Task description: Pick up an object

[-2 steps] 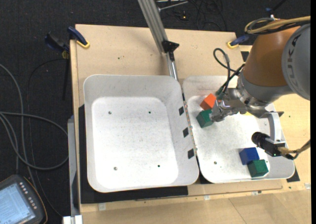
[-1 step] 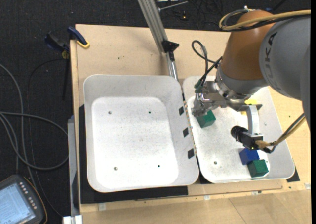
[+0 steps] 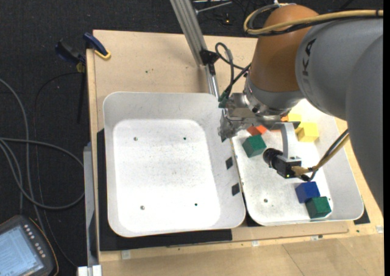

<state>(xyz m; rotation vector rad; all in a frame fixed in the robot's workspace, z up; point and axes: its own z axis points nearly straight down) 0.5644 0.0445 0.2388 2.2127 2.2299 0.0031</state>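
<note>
My gripper (image 3: 253, 133) hangs low over the upper left part of the right bin (image 3: 341, 208), under the orange-banded wrist. A green block (image 3: 254, 145) lies directly beneath it, with a small orange piece (image 3: 260, 128) touching the block's far side. A yellow block (image 3: 308, 131) sits to the right, partly under the arm. Near the bin's front right corner a blue block (image 3: 307, 191) and another green block (image 3: 319, 206) rest close together. The gripper body hides whatever is between its tips.
The left bin (image 3: 116, 165) stands beside the right one, their rims meeting near the gripper. A slanted metal pole (image 3: 186, 16) rises behind the bins. A yellow cable (image 3: 326, 153) loops from the arm to a black connector (image 3: 277, 161) above the right bin.
</note>
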